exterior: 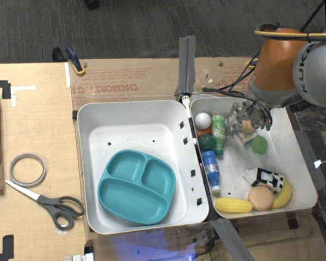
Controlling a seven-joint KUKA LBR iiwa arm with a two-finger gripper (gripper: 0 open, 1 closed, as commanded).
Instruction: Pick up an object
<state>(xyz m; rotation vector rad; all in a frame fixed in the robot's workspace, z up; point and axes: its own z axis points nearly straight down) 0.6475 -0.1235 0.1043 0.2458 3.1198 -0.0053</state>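
Hovering at twelve o'clock in the right bin [294,147], our tool [244,122] perhaps touches a tan object [248,126]; we cannot tell its grip, beside the green bottle [218,132].

A robotics lab, set up for grasping trials. The grey-and-orange arm [282,66] trails loose cables above its gripper [244,120], which hangs over the right bin [294,147] of toy food. Left of the gripper sits the second bin [92,131]; far left, scissors [49,204] and a tape roll [27,168] lie on a plywood bench [37,123] with black corner marks.
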